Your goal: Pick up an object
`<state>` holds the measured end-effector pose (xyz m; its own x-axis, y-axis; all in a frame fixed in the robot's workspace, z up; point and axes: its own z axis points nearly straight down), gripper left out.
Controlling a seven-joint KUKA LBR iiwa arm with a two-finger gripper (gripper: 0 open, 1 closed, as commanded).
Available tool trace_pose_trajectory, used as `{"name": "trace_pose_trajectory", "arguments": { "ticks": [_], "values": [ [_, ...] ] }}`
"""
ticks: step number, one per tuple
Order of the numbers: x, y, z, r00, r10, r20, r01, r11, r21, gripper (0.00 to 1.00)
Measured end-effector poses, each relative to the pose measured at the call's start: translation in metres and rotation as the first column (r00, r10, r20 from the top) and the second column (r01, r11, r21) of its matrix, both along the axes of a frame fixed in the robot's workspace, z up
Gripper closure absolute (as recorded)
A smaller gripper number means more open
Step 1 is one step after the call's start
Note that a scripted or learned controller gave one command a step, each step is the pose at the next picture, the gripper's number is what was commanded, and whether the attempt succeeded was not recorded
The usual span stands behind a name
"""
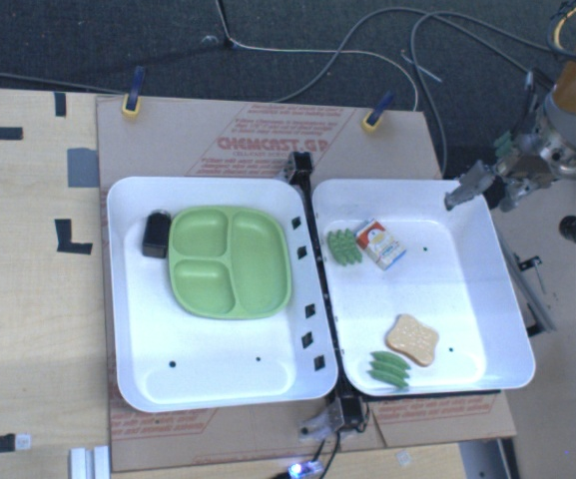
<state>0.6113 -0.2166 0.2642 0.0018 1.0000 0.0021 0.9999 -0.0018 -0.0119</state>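
Note:
My gripper (pixel 487 192) hangs over the far right rim of the right bin (pixel 467 267), open with nothing between its fingers. Inside that bin lie a small red and white carton (pixel 380 243), a green leafy toy (pixel 344 246) just left of it, a tan slice of toast (pixel 412 338) near the front, and a green pea pod (pixel 390 368) below the toast. All of them lie to the left of and nearer than the gripper.
The left bin (pixel 138 347) holds a green divided plate (pixel 231 262) and a small black block (pixel 156 235) at the plate's left. A black hinge strip (pixel 312 287) runs between the bins. Cables (pixel 387 28) trail across the dark floor behind.

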Motion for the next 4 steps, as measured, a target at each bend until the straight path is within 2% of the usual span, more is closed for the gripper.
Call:
{"name": "trace_pose_trajectory", "arguments": {
  "ticks": [1, 4],
  "values": [
    [0.002, 0.0, 0.006, 1.0, 0.003, 0.011, -0.003, 1.0, -0.003, 0.0],
    [0.008, 0.0, -0.131, 1.0, 0.004, 0.006, -0.004, 1.0, -0.002, 0.0]
  ]
}}
